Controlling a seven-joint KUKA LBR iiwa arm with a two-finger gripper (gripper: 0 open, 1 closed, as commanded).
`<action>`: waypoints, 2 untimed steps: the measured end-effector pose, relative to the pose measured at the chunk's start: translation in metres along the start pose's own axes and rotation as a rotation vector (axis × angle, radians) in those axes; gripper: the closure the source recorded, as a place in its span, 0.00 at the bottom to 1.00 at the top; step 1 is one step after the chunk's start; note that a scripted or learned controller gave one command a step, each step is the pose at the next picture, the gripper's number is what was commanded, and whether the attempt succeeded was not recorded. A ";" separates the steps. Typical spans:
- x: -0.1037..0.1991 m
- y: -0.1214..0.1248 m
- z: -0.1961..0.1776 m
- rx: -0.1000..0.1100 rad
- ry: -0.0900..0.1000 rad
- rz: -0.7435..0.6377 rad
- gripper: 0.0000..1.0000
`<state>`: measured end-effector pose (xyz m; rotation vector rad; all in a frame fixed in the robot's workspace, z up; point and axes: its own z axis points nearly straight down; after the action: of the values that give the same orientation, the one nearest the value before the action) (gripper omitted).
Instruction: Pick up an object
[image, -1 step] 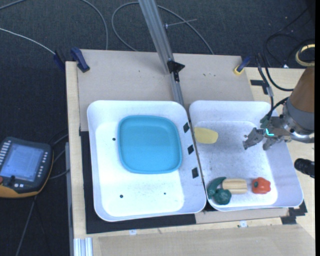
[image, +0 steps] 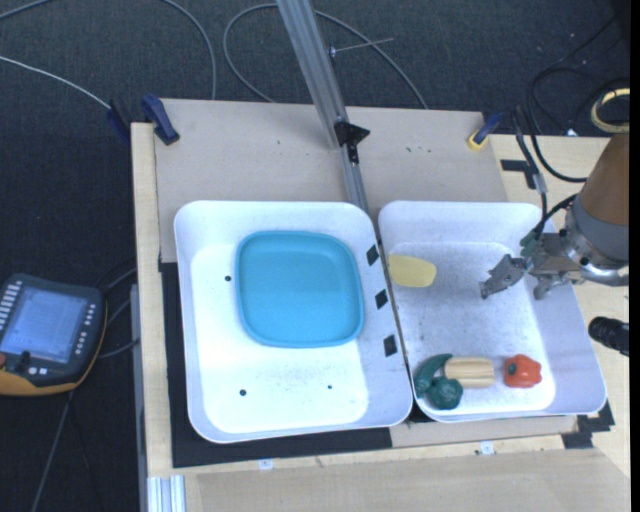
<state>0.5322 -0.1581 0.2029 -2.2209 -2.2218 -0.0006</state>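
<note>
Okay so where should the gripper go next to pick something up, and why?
Probably toward the near edge of the right bin. The gripper hangs over bare floor with nothing between its fingers, while the red object, the tan block and the green object lie in a row there.

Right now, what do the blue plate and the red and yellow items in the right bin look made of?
Square blue plate: likely moulded plastic, going by its uniform colour, rounded rim and matte surface. Small red tomato-shaped item: probably glossy plastic toy food, with a faint highlight on it. Pale yellow rounded piece: plastic or foam; its dull, flat look leaves that open.
</note>
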 end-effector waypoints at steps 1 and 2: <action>-0.003 0.009 0.053 0.004 0.000 0.000 0.00; -0.003 0.008 0.105 0.004 0.001 0.000 0.00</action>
<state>0.5398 -0.1607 0.0975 -2.2187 -2.2189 0.0037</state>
